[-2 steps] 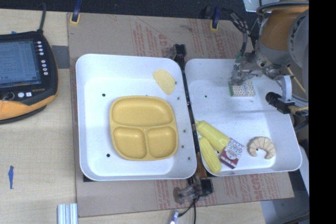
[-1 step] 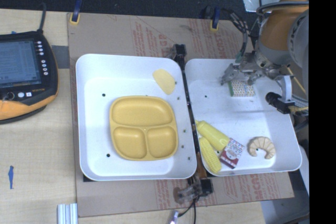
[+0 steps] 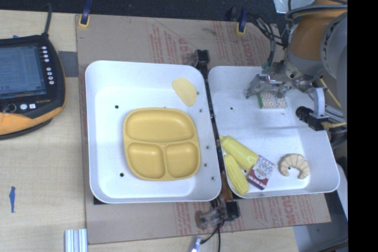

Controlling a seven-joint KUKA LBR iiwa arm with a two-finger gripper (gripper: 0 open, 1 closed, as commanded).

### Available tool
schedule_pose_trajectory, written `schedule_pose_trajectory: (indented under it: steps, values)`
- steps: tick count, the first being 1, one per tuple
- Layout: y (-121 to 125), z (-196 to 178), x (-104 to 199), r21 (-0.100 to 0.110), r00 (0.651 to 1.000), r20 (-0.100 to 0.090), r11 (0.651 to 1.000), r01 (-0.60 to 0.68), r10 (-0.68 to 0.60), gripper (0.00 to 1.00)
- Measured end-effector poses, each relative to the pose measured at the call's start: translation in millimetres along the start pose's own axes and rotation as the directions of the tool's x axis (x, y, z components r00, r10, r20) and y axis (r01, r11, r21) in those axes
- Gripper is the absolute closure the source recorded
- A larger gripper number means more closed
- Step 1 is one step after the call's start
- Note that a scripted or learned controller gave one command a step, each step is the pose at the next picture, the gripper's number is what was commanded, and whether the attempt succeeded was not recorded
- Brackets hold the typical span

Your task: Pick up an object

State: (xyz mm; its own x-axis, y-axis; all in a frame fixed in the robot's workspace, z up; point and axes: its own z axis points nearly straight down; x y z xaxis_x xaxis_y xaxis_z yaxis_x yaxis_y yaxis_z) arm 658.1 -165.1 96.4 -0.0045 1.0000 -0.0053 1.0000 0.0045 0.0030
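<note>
In the camera view, the left bin [image 3: 94, 127] holds a yellow divided plate [image 3: 160, 143] with a pale yellow chip [image 3: 185, 91] at its 1 o'clock. The right bin [image 3: 236, 77] has two corn cobs [image 3: 236, 163], a red packet [image 3: 260, 172] and a croissant [image 3: 295, 164] along its 6 o'clock side. The gripper [image 3: 269, 83] sits at 12 o'clock over a small speckled block [image 3: 271, 101]; whether its jaws are closed I cannot tell.

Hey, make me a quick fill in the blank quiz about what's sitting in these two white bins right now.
1. The yellow divided plate lies in the ____ bin.
2. The plate has ____ compartments.
3. The croissant lies in the ____ bin, near its front right corner.
4. Two ears of ____ lie against the right bin's left wall, beside a small red packet.

Missing words: left; three; right; corn
</note>
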Motion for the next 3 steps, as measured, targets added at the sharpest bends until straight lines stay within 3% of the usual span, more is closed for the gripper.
schedule_pose_trajectory:
  steps: [1,2,3]
  values:
    - [1.7,-12.6,-0.8,-0.004,1.0,0.0,1.0,0.001,-0.001,1.0]
    - [1.5,-12.3,-0.8,-0.004,1.0,0.0,1.0,0.001,-0.001,0.0]
    - [0.3,0.3,-3.4,0.0,1.0,-0.002,1.0,0.0,0.0,0.0]
